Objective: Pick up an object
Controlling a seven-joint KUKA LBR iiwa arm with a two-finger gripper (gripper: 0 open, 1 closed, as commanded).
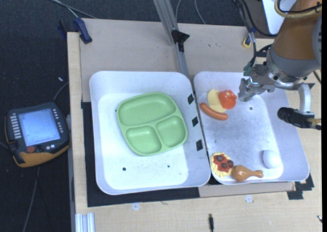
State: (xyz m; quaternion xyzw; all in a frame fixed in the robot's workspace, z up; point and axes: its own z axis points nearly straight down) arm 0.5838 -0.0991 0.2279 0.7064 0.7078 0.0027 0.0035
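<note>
Two white bins on desk. Right bin (286, 139): red-yellow toy (223, 99) just left of gripper (249, 91), grip state unreadable; sausage (213, 112), pizza slice (222, 163), drumstick (247, 173), egg (271, 158). Left bin (102, 123): green divided tray (152, 122).

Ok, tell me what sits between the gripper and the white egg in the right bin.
Nothing visible does. The gripper is at the upper part of the right bin, the white egg lies toward the lower right, and bare bin floor lies between them.
</note>
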